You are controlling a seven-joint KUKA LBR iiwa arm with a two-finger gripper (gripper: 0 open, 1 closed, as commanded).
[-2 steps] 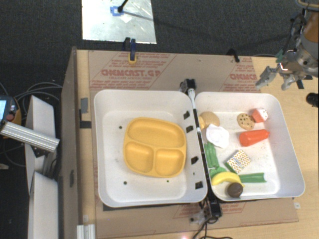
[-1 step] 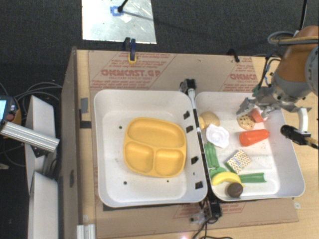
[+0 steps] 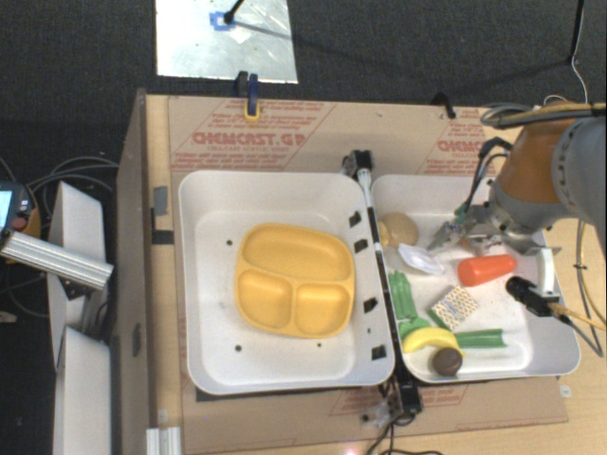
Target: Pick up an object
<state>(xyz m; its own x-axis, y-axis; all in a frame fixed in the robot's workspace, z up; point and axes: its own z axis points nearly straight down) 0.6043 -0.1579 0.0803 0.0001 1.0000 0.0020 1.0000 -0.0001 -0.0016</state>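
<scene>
My gripper [image 3: 457, 233] hangs low in the upper middle of the right bin [image 3: 560, 349], reaching in from the right. Just below it to the right lies an orange carrot [image 3: 486, 269]. A white spoon-like piece [image 3: 417, 257] lies to the gripper's lower left, and a tan round thing [image 3: 398, 227] sits by the bin's left wall. Nearer the front are a checkered block [image 3: 454, 305], a green piece [image 3: 403, 297], a green stick [image 3: 488, 339], a yellow banana [image 3: 429, 337] and a brown ball [image 3: 446, 360]. I see nothing held.
The left bin [image 3: 204, 254] holds a yellow divided plate [image 3: 292, 279]. A black-clipped divider [image 3: 370, 245] runs between the bins. Cardboard [image 3: 285, 136] lies behind the bins, and cables hang at the right.
</scene>
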